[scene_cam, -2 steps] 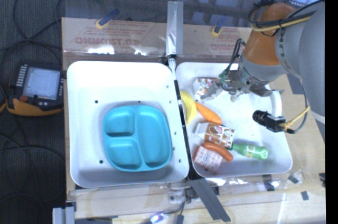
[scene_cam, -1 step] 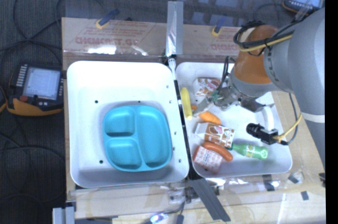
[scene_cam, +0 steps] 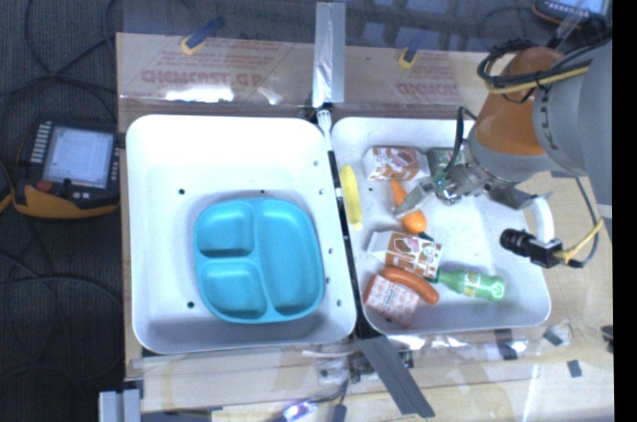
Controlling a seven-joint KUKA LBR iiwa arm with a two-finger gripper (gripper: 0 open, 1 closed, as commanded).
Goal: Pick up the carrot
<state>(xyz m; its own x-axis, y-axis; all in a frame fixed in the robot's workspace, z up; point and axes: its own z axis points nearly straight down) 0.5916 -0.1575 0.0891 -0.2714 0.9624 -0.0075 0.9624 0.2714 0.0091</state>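
The gripper (scene_cam: 445,187) hovers over the right bin (scene_cam: 528,301); its grip state I cannot tell. The carrot (scene_cam: 407,223) lies just beside it, so descend centred, clear of the 1 snack packet (scene_cam: 412,254) below.

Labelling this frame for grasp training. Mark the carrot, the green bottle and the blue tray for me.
carrot (scene_cam: 405,209): camera view, orange body.
green bottle (scene_cam: 472,285): camera view, mid-body.
blue tray (scene_cam: 261,257): camera view, ridge between compartments.
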